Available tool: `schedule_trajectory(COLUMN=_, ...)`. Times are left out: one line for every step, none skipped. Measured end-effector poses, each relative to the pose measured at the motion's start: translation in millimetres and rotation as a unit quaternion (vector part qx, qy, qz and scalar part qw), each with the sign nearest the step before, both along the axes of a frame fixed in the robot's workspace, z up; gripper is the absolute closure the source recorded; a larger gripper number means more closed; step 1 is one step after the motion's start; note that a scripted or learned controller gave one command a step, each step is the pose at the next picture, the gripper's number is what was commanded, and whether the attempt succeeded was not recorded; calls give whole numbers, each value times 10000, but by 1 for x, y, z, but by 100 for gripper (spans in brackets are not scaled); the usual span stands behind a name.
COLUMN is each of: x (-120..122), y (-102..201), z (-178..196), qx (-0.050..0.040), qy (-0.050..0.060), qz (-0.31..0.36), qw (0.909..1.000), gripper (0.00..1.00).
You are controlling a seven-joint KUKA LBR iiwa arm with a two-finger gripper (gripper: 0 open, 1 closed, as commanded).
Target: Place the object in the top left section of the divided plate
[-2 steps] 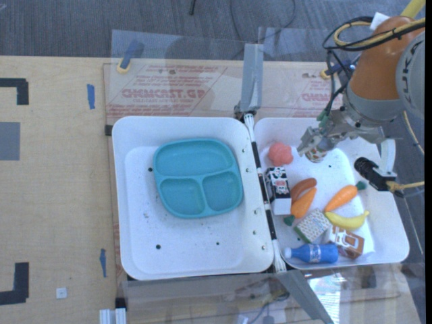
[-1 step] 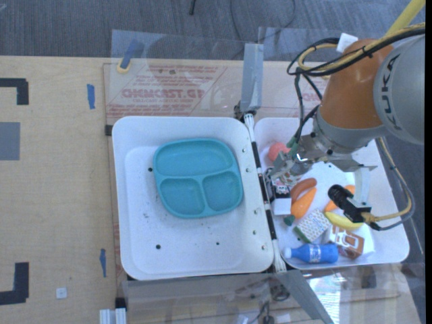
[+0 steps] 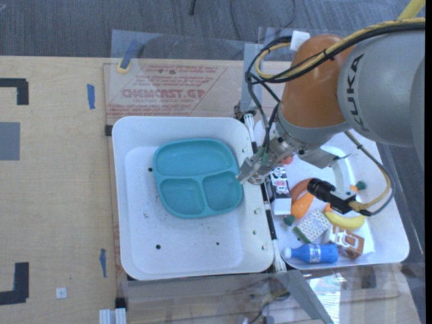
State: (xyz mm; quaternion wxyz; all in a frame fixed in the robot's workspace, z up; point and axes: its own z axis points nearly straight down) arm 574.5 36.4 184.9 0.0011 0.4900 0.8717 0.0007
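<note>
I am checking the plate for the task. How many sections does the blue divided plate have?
3. The blue divided plate in the left bin has one large section across the top and two smaller sections below, side by side. The pincer hangs at its right rim.

Smooth teal plastic divided plate (image 3: pixel 197 177), matt white bin (image 3: pixel 135 235), seemingly wooden bench (image 3: pixel 54 201)
</note>
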Motion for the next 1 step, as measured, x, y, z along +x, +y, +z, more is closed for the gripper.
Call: schedule_trajectory(x=0, y=-1, z=0, qx=-1, qy=0, qz=-8, qw=10000, gripper=0)
